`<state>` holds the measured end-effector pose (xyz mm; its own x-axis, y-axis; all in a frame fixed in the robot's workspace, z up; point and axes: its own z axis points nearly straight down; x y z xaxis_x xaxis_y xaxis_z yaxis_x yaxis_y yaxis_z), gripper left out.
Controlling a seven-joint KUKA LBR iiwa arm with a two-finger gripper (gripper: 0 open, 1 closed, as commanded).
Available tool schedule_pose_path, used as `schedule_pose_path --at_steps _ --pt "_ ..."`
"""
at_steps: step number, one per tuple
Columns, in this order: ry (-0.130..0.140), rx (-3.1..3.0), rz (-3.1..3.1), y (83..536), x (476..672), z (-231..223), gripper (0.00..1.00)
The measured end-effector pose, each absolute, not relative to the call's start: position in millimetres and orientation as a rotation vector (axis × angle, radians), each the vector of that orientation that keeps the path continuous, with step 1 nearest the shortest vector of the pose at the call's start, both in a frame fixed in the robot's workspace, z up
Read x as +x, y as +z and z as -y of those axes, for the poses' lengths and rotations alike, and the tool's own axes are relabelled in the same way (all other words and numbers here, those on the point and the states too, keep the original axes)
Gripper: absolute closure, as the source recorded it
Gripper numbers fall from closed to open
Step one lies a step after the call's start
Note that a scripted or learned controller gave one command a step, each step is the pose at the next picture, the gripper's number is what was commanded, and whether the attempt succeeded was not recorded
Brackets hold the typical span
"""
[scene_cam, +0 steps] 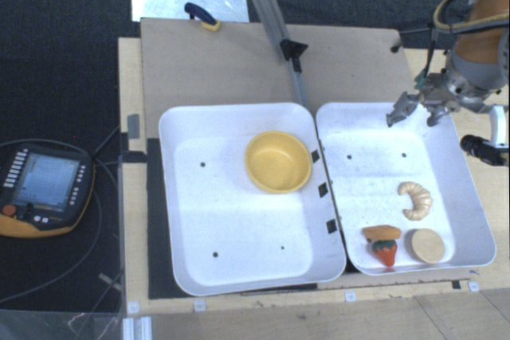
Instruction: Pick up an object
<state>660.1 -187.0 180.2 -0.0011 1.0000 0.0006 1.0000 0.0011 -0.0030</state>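
On the worktop point(239, 60) sit two white bins; the left bin point(191, 251) holds a yellow bowl point(277, 162), while the right bin point(462, 171) keeps its small things at the near end: a croissant point(416, 200), a round biscuit point(427, 245) and a strawberry point(386, 251). The tool point(416, 112) hangs over that bin's far edge, fingers spread and holding nothing (the croissant lies nearest, straight toward the near side).

The gripper point(415, 112) hangs open over the right bin's point(374, 171) far edge, holding nothing.
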Motion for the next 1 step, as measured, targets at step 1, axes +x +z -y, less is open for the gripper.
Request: schedule_pose_path --at_steps 1 --pt "0.003 -2.218 2.220 119.4 665.3 186.2 0.00"
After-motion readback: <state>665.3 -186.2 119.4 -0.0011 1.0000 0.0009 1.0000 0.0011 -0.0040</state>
